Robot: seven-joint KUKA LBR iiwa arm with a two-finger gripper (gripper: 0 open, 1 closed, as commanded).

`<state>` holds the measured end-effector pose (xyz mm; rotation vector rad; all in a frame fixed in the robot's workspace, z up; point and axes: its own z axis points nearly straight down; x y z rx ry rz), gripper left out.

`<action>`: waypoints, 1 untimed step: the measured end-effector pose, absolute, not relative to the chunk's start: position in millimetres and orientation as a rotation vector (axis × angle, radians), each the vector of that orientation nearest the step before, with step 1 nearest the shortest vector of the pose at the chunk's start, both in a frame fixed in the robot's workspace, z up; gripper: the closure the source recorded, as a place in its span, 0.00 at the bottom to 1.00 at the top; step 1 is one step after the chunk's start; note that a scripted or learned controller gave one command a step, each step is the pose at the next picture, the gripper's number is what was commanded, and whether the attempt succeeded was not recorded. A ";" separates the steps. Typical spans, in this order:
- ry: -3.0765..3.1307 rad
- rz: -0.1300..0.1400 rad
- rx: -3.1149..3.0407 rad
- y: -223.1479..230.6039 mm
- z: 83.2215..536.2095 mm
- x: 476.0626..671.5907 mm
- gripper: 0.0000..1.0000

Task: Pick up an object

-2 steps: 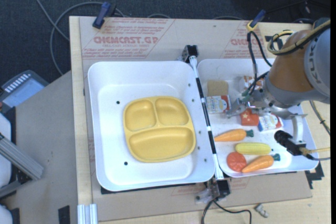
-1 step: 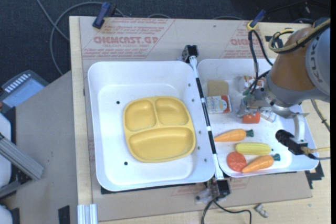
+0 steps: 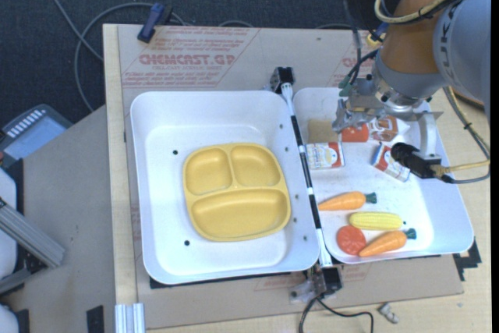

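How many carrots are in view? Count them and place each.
2. One carrot lies near the right bin's left side; the other carrot lies at the bin's near edge, beside the tomato. The arm may hide more.

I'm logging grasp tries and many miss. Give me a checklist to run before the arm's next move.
1. Gripper over the right bin: ok.
2. Something held between fingers: cannot tell.
3. Red item directly below gripper: ok.
4. Carrots, corn and tomato apart from gripper: ok.
5. Yellow divided plate flat in left bin: ok.
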<state>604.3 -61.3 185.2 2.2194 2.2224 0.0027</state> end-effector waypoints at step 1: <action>2.222 0.002 2.219 -28.2 213.8 607.3 1.00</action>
